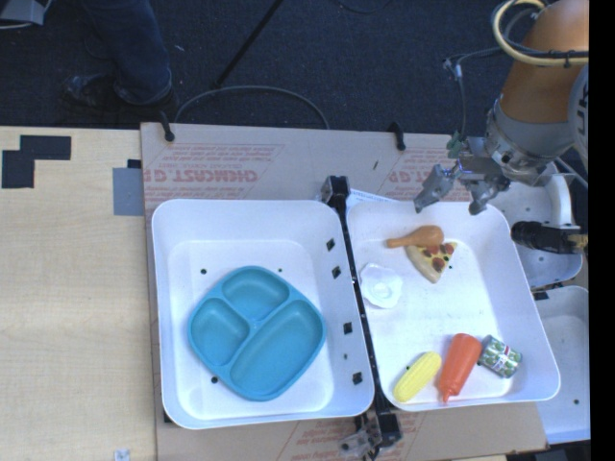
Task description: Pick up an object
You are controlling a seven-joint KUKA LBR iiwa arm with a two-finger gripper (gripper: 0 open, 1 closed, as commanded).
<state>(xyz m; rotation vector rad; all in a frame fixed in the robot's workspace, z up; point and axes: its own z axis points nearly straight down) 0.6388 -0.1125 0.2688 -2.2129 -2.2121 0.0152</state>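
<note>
One carrot [458, 365], tip toward near-left.

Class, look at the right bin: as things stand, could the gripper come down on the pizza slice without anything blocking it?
Probably yes. The gripper hangs open over the bin's far edge, and the pizza slice lies uncovered just below it. The drumstick touches its far side and might get nudged.
</note>
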